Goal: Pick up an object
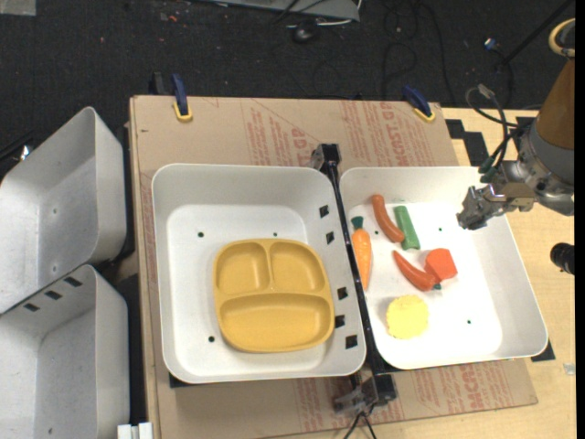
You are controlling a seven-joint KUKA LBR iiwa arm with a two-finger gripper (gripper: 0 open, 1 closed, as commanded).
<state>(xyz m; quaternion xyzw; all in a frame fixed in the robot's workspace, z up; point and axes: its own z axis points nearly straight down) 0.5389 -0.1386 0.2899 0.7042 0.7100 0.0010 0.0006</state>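
Tool: over right bin, grip state unclear, can't tell
Risk: red pepper touching orange chunk, could snag both

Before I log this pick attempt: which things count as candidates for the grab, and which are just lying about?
Candidates, right bin:
carrot
sausage
green piece
red pepper
orange block
yellow round
gripper above them

Lying about:
yellow tray, left bin
blue clamps
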